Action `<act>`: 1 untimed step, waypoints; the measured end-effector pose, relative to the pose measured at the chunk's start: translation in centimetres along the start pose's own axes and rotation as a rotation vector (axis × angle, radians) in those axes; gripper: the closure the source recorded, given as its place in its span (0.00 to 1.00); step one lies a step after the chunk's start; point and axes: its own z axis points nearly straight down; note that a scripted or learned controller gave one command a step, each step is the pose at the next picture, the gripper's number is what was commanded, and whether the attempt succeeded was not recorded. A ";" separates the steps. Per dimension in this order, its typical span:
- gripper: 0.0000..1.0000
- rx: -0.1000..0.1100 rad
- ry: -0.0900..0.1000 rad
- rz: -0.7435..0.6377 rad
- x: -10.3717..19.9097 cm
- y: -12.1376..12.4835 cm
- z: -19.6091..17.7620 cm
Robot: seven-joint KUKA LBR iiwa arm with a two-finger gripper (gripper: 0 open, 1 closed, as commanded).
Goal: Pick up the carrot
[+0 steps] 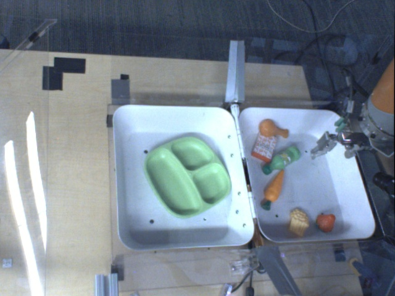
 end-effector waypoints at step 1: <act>0.00 -0.006 -0.001 0.020 2.4 0.8 12.5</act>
